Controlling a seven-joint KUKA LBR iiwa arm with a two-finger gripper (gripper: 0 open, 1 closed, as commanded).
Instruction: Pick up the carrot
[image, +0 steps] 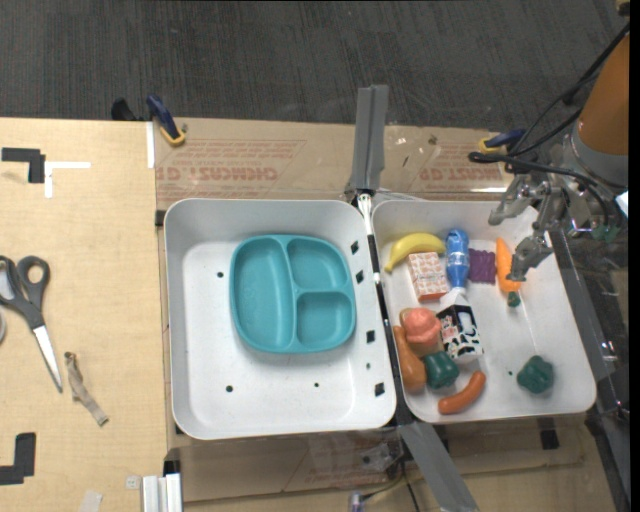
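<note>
Slim orange carrot (506, 268) (tapered) beside pincer (533, 250).

Toys are crowding the right bin's (575, 330) left half: banana (414, 246), bottle (456, 257), cow carton (460, 333), sausage (461, 393). Bare floor is lying open along its right side, broken by a green pepper (535, 374); the purple block (482, 265) is hemming the carrot (506, 268).

Even, bright overhead light. Both white bins (190, 330) slightly blown out, soft glare on rims. Shadows short and faint. Focus fairly sharp centre, mild softness and noise toward edges.
</note>
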